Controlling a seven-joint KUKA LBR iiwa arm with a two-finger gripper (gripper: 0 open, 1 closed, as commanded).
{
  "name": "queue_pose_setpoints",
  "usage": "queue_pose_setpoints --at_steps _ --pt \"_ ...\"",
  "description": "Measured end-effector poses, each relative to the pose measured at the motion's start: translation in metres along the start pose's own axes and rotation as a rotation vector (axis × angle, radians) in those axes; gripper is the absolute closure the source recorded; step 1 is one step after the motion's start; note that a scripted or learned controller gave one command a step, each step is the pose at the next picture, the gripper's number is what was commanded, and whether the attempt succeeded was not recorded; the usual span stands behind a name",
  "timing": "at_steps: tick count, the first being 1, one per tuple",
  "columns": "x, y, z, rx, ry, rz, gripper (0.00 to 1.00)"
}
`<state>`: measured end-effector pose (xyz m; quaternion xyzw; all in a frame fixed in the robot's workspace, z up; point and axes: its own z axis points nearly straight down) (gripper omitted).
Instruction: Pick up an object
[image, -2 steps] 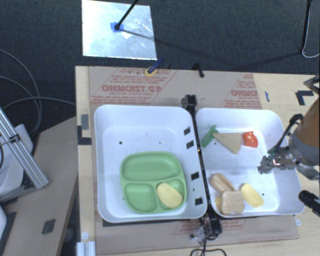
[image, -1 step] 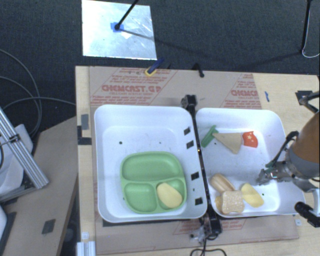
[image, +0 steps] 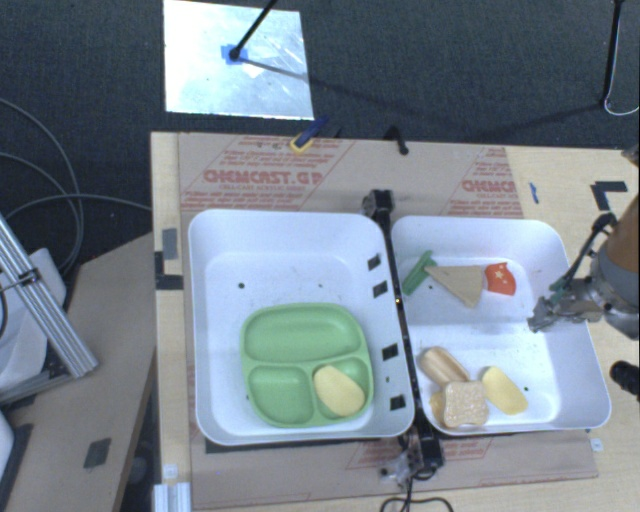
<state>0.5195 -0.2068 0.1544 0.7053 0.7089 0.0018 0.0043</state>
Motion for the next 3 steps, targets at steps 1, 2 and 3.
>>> queue_pose_setpoints --at_steps 1,2,3 --pt "0.004 -0.035 0.073 0.01 0.004 0.006 1.0" --pt "0.0 -0.006 -0.015 -0.002 -0.001 0.0 1.0" --pt "0.001 -0.035 0.056 0.013 0.006 0.006 1.0"
